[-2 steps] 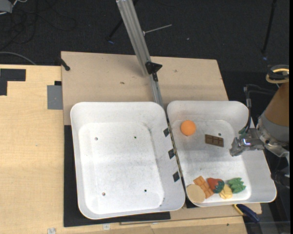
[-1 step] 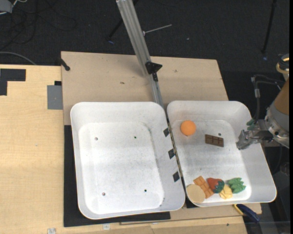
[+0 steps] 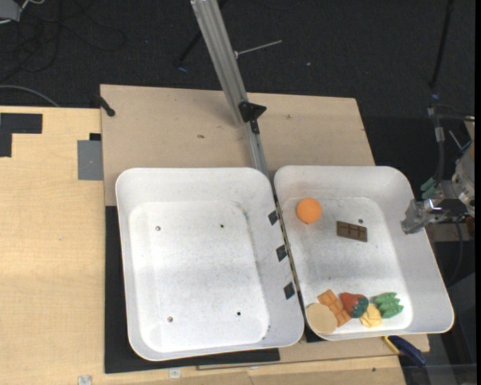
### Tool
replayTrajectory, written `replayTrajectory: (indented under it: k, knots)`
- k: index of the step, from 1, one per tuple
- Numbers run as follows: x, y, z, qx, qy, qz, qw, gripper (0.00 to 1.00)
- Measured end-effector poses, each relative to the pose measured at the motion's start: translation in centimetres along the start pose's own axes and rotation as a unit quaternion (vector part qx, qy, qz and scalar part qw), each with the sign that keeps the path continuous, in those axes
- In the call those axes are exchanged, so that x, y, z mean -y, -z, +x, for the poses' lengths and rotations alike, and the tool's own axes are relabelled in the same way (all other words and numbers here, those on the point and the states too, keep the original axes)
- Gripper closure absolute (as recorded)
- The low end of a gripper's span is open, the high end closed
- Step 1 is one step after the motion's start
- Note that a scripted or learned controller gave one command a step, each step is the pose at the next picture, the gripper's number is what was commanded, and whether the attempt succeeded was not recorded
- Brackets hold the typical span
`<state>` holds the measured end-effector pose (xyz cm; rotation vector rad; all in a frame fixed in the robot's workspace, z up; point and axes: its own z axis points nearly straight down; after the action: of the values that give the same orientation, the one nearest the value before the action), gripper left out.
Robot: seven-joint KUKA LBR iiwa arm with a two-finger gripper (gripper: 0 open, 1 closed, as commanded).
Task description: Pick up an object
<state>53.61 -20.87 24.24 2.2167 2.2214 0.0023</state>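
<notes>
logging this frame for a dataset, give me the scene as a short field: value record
left bin: white, shallow, bare floor with small dark dots
right bin: white, shallow, holds all the objects
ball: orange, upper left of right bin
brown block: flat, near the right bin's middle, apart from the ball
toy pile: orange, red, yellow, green and tan pieces clustered at the right bin's near edge
end effector: at the right bin's right rim, above no object
held: nothing seen in it

Orange ball [image 3: 309, 211] and brown block [image 3: 352, 231] — apart, right bin [image 3: 417, 251].
</notes>
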Motion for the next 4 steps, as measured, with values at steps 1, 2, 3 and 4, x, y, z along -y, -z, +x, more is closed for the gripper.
replayTrajectory:
  k: [1, 2, 3, 4]
  knots:
    - [-0.2, 0.4, 6.0, -0.003, 0.002, 0.003, 1.0, 1.0]
    - [-0.1, 0.4, 12.2, -0.003, 0.002, 0.004, 1.0, 1.0]
    - [0.4, -1.0, 17.6, -0.002, 0.001, 0.004, 1.0, 1.0]
    - [1.3, -2.2, 22.7, -0.002, 0.001, 0.005, 1.0, 1.0]
